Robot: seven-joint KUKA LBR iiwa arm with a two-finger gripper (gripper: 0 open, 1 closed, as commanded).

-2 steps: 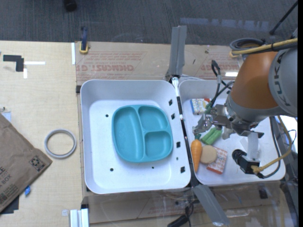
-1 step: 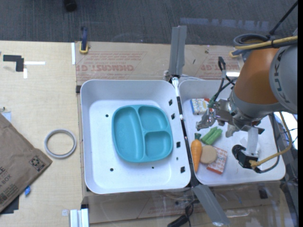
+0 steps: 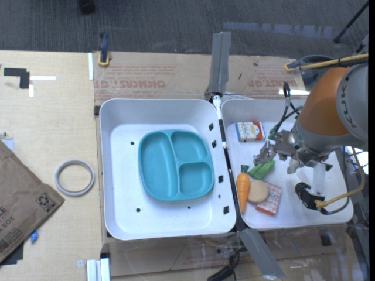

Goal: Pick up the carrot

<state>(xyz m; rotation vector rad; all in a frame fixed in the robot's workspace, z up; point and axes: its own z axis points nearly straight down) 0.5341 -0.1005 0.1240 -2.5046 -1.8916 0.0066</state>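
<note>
**Arm over right bin, carrot on bin floor**

Nearest the camera: grey strip [image 3: 259, 252] at the bottom edge, slanting out from under the junction of the two bins, beside a black cable [image 3: 225, 269].

Bench [image 3: 47, 133], light wood on the left; printed cardboard sheet [image 3: 158, 75] under the bins' far side. Brown cardboard box [image 3: 20, 201] at left edge, partly cut off.

Left bin [image 3: 111, 168]: white, shallow. Holds a teal divided plate [image 3: 176, 164], three compartments, lying flat near the middle.

Right bin [image 3: 340, 212]: white, touching the left bin along the shared wall.

Arm [image 3: 334, 107]: grey with orange band, comes in from the right, above the right bin. Gripper [image 3: 275, 148] low over the bin middle, just above the green vegetable [image 3: 262, 169]. Finger spacing too cluttered to read; cannot tell how the jaws stand, nothing visibly between them.

Grey upright post [image 3: 220, 63] at the far side between the bins.

Tape ring [image 3: 74, 177], grey, flat on the bench left of the left bin.

Carrot [image 3: 243, 190]: orange, green top pointing away, lying on the right bin floor near its left wall, toward the near side. Apart from the gripper. Touching or just beside a tan round item [image 3: 258, 191] on its right.

Red-white packet [image 3: 269, 201] flat, partly under the tan item. Small carton [image 3: 250, 131], white with red-orange print, at far left of right bin.
</note>
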